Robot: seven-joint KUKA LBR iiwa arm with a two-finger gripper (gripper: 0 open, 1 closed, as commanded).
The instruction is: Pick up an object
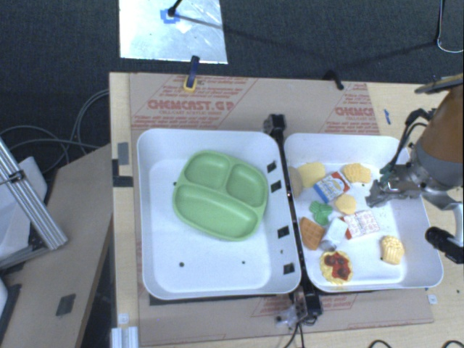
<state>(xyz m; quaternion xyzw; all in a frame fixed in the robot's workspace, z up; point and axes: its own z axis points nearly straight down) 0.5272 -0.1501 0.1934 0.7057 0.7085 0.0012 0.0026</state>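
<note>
The right bin (406,147) holds several toy foods. Among them are a yellow piece (312,172), a ridged yellow piece (356,172), a blue, white and red packet (330,187), a green piece (320,212), a white packet with red print (361,225), an orange waffle-like piece (312,232), a red and yellow round piece (336,265) and a corn cob (392,249). My gripper (378,193) hangs over the right half of this bin. It is just above and right of the white packet with red print. Nothing shows in its grasp.
A green divided plate (220,193) lies in the left bin (156,216). The arm's grey wrist and orange band (442,136) come in over the right bin's right rim. Black clips (276,125) sit along the wall between the bins. Cardboard lies under both bins.
</note>
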